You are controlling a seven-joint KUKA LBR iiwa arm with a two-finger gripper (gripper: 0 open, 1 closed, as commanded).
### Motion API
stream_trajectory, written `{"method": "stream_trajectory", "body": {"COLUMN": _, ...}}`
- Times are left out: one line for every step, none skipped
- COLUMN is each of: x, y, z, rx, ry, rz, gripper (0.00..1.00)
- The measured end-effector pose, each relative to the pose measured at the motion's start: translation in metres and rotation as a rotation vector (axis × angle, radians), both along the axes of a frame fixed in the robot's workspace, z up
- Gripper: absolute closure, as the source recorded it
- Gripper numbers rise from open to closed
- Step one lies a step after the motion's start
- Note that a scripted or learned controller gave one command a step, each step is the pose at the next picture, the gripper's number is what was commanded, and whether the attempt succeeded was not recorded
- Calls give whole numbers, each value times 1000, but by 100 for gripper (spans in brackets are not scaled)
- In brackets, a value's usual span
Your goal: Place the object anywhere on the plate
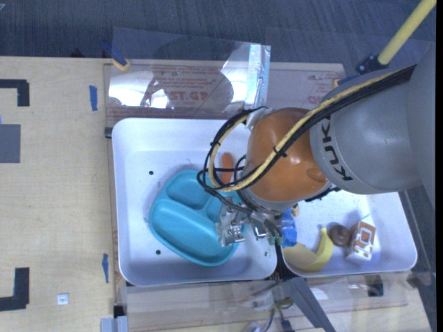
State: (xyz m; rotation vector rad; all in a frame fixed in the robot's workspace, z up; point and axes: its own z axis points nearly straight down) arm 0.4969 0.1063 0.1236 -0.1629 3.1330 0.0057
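Nearest the camera, along the near rim of the right bin, a banana is lying curved beside a brown lump and a small white-and-orange box; a blue item is sitting just left of the banana, close to the wall between the bins. Which of these is meant as the object is not clear.

A little farther in, the hand is hanging over the right near edge of the teal plate, which is resting in the left bin. How far the hand is open cannot be told, and nothing can be seen gripped in it.

If something is being carried, the release is best made slightly left and farther in, over the plate's flat compartments rather than its rim, from low down, so the thing is not rolling off into the bin.

Farther still, the orange band and grey arm are covering the middle, and an orange sliver is peeking out by the cables.
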Motion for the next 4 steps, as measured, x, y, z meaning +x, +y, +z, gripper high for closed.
{"method": "stream_trajectory", "body": {"x": -1, "y": 33, "z": -28, "rx": -4, "ry": -12, "rz": 334, "gripper": 100}}
{"method": "stream_trajectory", "body": {"x": 0, "y": 88, "z": 38, "rx": -1, "ry": -2, "rz": 390, "gripper": 100}}
{"method": "stream_trajectory", "body": {"x": -6, "y": 119, "z": 24, "rx": -2, "ry": 2, "rz": 677, "gripper": 100}}
{"method": "stream_trajectory", "body": {"x": -7, "y": 106, "z": 6, "rx": -3, "ry": 5, "rz": 1081, "gripper": 100}}
